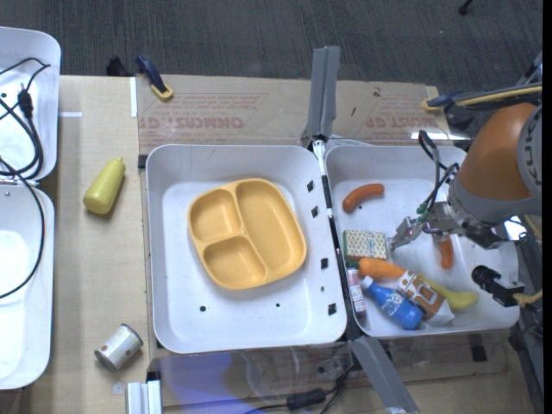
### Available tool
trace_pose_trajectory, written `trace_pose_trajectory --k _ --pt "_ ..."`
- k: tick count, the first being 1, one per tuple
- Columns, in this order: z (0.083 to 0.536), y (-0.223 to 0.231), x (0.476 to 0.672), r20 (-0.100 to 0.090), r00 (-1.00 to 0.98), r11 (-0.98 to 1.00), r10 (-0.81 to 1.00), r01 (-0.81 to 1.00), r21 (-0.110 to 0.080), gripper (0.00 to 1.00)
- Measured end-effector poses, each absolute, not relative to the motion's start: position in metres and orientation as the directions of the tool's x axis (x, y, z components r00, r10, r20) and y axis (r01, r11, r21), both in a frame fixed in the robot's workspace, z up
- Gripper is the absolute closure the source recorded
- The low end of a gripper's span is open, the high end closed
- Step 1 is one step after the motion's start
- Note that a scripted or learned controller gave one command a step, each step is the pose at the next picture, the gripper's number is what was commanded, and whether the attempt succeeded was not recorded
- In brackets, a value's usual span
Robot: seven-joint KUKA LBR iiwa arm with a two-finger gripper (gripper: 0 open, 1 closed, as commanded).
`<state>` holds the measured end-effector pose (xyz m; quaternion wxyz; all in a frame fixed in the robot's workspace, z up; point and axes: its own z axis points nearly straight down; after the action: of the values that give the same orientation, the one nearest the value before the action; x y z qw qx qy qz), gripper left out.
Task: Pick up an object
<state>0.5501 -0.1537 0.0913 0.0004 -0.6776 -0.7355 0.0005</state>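
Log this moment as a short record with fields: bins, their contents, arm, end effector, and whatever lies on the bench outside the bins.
left bin: yellow divided plate
right bin: sausage, green packet, carrot, blue bottle, banana
arm: reaching over the right bin from the right
end effector: low over the right bin, right of the green packet; nothing seen between its fingers
bench outside the bins: mustard bottle, can lying on its side

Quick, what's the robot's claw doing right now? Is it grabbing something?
Gripper: above the right bin, near the green packet; open or closed cannot be told, and nothing shows in its grasp.
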Motion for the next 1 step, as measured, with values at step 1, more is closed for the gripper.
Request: trace_pose_trajectory --k 1 --pt "0.0921 -0.2041 0.4972 0.026 -0.249 0.249 0.968 0.969 0.003 0.00"
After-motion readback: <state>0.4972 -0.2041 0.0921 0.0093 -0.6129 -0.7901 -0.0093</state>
